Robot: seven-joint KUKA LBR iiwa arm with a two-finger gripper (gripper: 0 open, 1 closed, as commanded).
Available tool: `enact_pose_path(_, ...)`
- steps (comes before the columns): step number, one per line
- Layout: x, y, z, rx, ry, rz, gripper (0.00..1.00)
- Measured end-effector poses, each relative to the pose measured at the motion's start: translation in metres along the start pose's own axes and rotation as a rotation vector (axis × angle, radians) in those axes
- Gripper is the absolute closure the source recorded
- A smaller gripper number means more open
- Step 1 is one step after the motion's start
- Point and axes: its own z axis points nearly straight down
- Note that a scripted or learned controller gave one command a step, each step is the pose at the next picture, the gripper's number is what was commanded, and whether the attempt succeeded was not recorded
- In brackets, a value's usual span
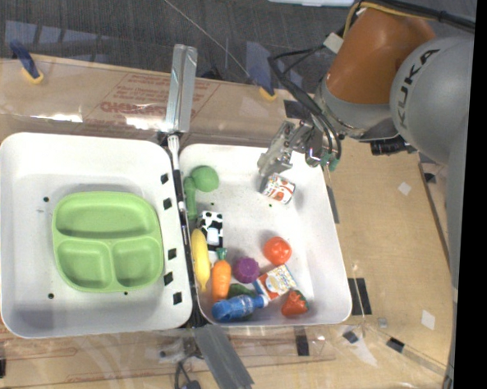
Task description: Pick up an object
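My gripper hangs over the far part of the right bin. A small white and red carton sits directly below its tip, touching or nearly touching it; I cannot tell whether the carton is held. Further toys lie in the right bin: a green vegetable, a black and white block, a yellow banana, an orange carrot, a purple ball, an orange-red ball, a colourful packet, a red strawberry and a blue bottle.
The left bin holds a green compartment tray. A metal bar stands upright at the far end of the divider between the bins. The toys crowd the right bin's near left corner; its far right floor is bare.
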Motion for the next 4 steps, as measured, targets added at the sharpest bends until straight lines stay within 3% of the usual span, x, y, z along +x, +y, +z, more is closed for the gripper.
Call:
enact_pose_path(1, -0.008, -0.078, 0.088, 0.001, 0.007, -0.129, 1.0)
enact_pose_path(2, -0.025, -0.068, 0.084, 0.0, -0.006, -0.346, 1.0)
enact_pose_path(3, -0.015, -0.027, 0.007, 0.0, -0.008, -0.169, 1.0)
enact_pose_path(4, -0.016, -0.074, 0.075, 0.0, 0.003, -0.442, 1.0)
